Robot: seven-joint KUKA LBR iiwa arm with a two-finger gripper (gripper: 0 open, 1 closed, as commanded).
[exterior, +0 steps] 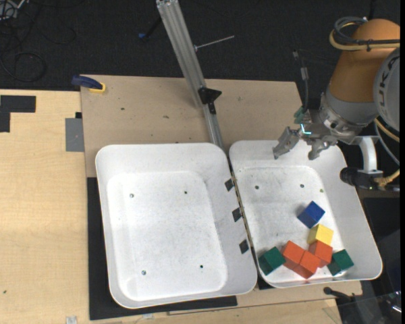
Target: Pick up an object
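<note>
Coloured blocks are clustered at the near end of the right bin (351,201): a blue block (311,214) lying slightly apart, a yellow block (320,235) just beside it, orange blocks (304,256) flanked by two green blocks (272,258). They are judged to be light, rigid and smooth-faced; the blue block, being the most isolated, could best be taken across two opposite flat faces. The gripper (300,144) is seen poised over the far end of that bin, fingers spread apart, nothing held between them, well apart from the blocks. The wrist is pointed downward and leftward, with the orange band above.
</note>
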